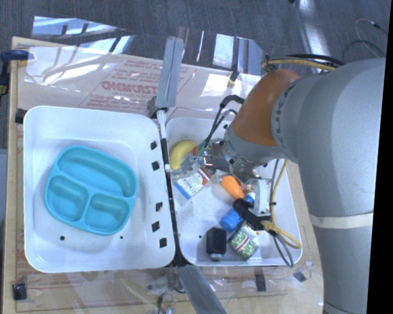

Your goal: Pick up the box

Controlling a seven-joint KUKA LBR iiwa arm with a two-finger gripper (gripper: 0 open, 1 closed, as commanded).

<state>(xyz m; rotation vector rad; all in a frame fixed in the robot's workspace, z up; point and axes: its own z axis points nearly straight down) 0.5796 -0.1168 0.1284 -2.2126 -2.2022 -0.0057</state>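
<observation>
The box (189, 185), a small white and blue carton with red print, lies tilted in the right bin (196, 251) close to its left wall. My gripper (203, 161) hangs just above the box's upper right corner, beside a yellow banana-shaped toy (179, 152). The wrist and its metal parts hide the gripper's tips, and nothing shows held in it. The arm's orange band (261, 114) and grey body cover the bin's far right part.
In the right bin lie an orange carrot-like toy (233, 185), a blue piece (233, 217), a black cylinder (215, 242) and a green packet (244, 243). A yellow cable (282, 234) loops over its right rim. The left bin (27, 241) holds a blue divided plate (91, 189).
</observation>
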